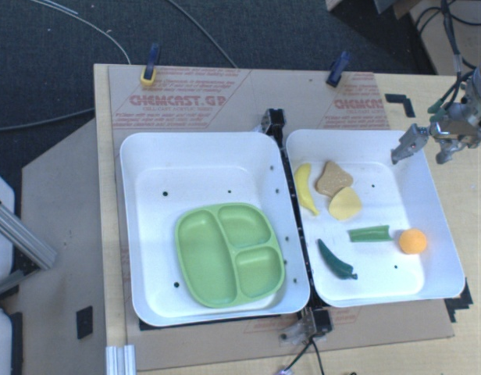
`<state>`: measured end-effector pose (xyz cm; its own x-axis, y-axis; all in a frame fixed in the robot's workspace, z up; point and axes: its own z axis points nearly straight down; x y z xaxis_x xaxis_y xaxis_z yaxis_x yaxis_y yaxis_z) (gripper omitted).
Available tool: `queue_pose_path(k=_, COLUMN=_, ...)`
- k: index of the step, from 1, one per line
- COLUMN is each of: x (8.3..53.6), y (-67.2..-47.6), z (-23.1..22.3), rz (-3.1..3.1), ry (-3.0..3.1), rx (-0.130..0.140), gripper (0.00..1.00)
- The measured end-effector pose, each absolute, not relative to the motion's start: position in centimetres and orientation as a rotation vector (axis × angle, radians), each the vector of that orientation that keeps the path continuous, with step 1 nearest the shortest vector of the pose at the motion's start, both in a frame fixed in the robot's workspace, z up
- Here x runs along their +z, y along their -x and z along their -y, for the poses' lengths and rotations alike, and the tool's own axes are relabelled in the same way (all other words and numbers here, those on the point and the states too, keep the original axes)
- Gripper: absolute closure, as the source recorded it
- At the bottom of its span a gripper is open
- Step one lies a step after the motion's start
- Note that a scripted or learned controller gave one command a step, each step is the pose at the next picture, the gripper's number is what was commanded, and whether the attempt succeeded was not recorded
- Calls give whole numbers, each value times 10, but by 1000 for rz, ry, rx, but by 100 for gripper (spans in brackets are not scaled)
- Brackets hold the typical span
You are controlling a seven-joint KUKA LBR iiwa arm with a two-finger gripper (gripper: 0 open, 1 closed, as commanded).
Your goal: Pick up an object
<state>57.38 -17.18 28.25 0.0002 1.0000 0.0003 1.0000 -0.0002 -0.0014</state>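
five items crowd the right bin's (436,209) left; end effector (428,143) spread above its far rim.

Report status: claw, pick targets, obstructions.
Claw open over right white bin's upper right rim, holding nothing. Nearest: round orange ball, green stick. Approach unobstructed.

- Printed in red, "CHEMCAST GP", on the brown protective sheet (225,92) above the left white bin (139,209).
- Repeated partly, "CHEMCAST", above the right white bin (436,209), on the same sheet.
- Smaller red lines beneath each, too small to read.
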Motion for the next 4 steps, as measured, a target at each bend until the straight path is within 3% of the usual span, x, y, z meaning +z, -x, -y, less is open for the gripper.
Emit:
queue_pose_path(k=3, x=138, y=-584, z=168, rz=2216, ry=2217, rx=6, gripper=0)
queue_pose_path(k=4, x=152, y=-586, z=169, rz=2222, ry=2223, rx=-1, gripper=100)
